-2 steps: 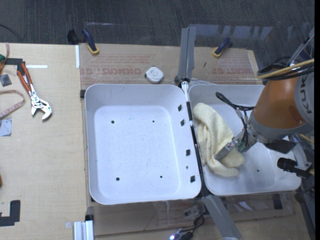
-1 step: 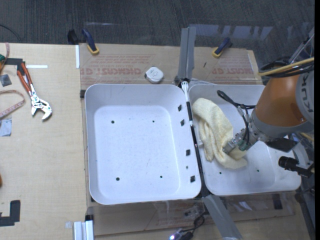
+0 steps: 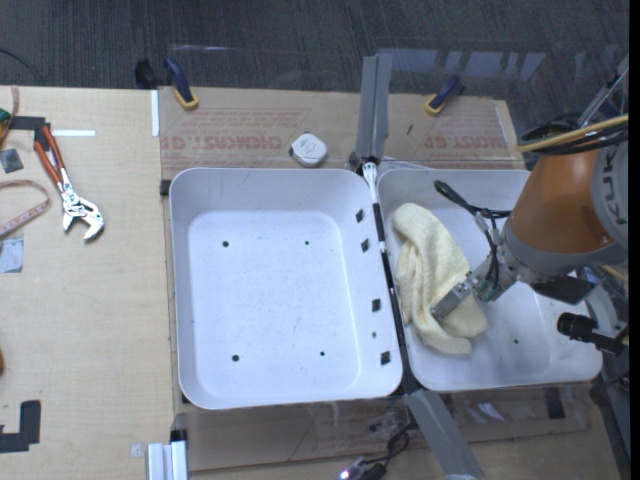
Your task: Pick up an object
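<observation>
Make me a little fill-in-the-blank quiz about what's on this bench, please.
1. The pale yellow towel lies in the ____ bin.
2. The gripper is down at the ____.
3. The band above the arm's wrist is coloured ____.
4. A wrench with red handles lies to the ____ of both bins.

Missing words: right; towel; orange; left

Arm (image 3: 560, 208): grey with orange band above the wrist, entering from the right, angled down and leftward. Gripper (image 3: 452, 303): lowered, pointing down-left; finger state indiscernible.
</observation>
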`<control>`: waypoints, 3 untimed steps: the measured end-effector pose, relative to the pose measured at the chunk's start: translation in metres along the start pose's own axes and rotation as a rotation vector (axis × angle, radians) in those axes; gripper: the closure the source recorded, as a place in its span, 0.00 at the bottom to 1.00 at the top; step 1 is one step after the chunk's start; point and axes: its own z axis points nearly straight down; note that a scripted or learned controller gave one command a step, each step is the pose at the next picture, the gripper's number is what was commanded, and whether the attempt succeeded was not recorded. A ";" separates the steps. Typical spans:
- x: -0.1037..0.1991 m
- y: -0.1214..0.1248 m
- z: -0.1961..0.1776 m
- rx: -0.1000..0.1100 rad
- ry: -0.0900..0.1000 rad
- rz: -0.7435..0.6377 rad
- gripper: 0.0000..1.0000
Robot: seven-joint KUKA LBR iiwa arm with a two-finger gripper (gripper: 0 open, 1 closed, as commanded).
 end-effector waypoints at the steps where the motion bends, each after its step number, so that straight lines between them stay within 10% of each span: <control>1: -0.011 0.028 0.008 0.000 -0.003 0.187 0.00; 2: -0.012 0.028 0.001 0.002 -0.001 0.189 1.00; 3: -0.012 0.028 0.001 0.002 -0.002 0.190 0.00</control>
